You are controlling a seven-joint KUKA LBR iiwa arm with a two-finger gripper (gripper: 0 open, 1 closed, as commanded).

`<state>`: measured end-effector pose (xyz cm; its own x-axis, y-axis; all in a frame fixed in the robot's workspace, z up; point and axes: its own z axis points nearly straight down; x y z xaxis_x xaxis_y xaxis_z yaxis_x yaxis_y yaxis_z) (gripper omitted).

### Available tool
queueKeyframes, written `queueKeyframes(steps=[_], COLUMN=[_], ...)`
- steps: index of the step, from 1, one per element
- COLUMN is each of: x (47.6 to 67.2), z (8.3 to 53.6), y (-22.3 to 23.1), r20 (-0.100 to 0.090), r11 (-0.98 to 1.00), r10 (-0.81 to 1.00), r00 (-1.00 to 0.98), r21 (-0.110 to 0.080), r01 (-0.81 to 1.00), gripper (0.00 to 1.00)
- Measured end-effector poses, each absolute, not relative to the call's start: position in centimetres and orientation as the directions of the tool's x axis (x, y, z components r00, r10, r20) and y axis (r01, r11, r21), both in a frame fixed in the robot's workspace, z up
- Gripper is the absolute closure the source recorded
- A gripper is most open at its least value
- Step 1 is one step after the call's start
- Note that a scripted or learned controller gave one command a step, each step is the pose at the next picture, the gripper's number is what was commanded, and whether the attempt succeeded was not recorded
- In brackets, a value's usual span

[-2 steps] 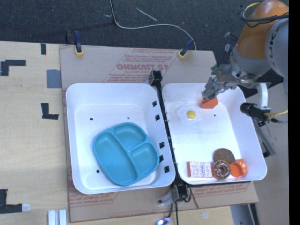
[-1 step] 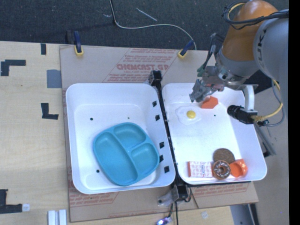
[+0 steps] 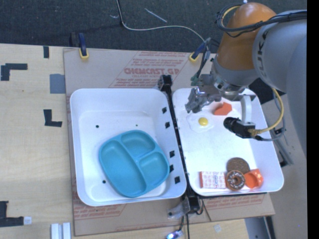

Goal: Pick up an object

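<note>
End effector: the end effector hangs low over the far end of the right bin, just above and beside the fried egg; whether it is released or clenched I cannot tell from this angle, and nothing can be seen held in it.
Arm: the grey arm with its orange band reaches in from the right.
Nearest objects: the fried egg lies on the bin floor just below the end effector; an orange block sits just beside it, toward the right.
Other objects: at the near end of the right bin lie a red-and-white packet, a donut, a brown cookie and a small orange piece, close together and well apart from the end effector.
Left bin: the left bin holds a blue divided plate.
Tabletop: both bins rest on a cardboard sheet on the tabletop.
Step in hand: likely the approach to a grasp near the egg or the orange block; no pick is made yet.
Next move: it should settle over one object, come down around it, grip, then lift clear of the bin.
</note>
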<state>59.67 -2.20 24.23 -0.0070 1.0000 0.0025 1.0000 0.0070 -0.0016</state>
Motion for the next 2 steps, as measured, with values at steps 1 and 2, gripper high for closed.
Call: queueKeyframes(steps=[1, 2], x=[58.4, 56.4], z=[22.8, 21.6], y=[2.5, 7.9], r20=[0.001, 0.001], r11=[0.006, 0.007], r10=[1.000, 1.000], r00=[-0.006, -0.007], r21=[-0.004, -0.005], r01=[1.000, 1.000], gripper=[1.00, 1.00])
